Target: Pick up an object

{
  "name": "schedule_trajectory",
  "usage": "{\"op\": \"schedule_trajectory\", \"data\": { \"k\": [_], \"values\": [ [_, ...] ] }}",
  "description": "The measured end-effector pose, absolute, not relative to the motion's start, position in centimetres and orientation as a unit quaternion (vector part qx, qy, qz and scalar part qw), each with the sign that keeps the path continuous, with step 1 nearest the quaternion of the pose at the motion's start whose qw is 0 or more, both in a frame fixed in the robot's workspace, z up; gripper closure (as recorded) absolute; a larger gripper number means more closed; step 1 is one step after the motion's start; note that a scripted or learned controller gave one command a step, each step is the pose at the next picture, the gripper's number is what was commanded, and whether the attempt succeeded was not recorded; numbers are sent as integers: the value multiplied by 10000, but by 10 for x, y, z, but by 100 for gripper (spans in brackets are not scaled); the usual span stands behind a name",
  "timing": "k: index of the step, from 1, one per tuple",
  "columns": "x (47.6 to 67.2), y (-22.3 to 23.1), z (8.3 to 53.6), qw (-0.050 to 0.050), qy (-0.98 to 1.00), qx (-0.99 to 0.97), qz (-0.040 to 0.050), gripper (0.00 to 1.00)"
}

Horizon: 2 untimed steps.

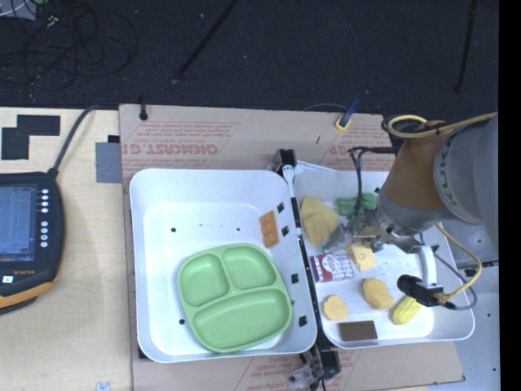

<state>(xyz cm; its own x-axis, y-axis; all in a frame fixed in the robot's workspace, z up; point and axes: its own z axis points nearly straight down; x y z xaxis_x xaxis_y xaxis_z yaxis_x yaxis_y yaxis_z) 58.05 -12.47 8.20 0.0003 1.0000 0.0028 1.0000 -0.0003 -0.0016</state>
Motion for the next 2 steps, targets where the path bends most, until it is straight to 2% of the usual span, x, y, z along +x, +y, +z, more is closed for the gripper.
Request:
{"op": "schedule_trajectory", "data": {
  "k": [1, 2],
  "values": [
    [647, -136, 148, -37, -7076, -7066, -22, 0],
    [563, -96, 103, 6, -7058, -7084, -6, 0]
  ]
}}
